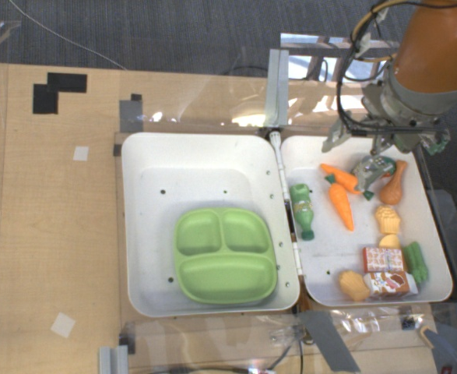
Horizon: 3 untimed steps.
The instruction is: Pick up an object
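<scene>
The right bin (438, 287) holds several toy foods. Two orange carrots (341, 205) lie near its middle, and a brown drumstick (395, 184) rests by the right wall. My gripper (373, 171) hangs over the bin's upper part, between the upper carrot (339, 178) and the drumstick. Its fingers stand open and nothing shows between them. A green bottle (302, 210) lies along the bin's left wall. The orange-banded wrist hides part of the bin's far right corner.
Toward the front of the right bin are a yellow corn piece (388, 221), two red-and-white cartons (385, 271), a green pickle (416, 262) and a yellow-orange lump (353, 285). The left bin (146, 170) holds a green divided plate (225, 255). A metal post (275, 84) stands behind the bins.
</scene>
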Motion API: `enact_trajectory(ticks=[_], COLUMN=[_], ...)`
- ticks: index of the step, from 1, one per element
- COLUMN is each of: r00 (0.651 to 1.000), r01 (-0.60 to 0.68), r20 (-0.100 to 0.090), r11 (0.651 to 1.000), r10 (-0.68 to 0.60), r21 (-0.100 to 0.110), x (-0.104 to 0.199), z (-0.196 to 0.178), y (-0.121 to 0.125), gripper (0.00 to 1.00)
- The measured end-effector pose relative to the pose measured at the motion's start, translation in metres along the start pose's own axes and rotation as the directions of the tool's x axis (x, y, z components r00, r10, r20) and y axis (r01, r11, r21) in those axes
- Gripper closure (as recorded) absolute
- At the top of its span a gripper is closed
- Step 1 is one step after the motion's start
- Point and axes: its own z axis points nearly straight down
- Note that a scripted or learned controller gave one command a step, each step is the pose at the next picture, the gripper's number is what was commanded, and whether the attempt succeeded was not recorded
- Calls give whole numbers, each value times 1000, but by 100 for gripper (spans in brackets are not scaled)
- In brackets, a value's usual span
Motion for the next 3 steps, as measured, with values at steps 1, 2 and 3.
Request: enact_trajectory(ticks=[1,2,3], r00=[968,982,983], r01=[-250,-189,-185], r20=[-8,4,22], r11=[968,982,983], r10=[250,189,184], r21=[-3,4,10], x=[-4,55,48], z=[127,192,177], y=[-26,-44,-45], gripper=[0,0,100])
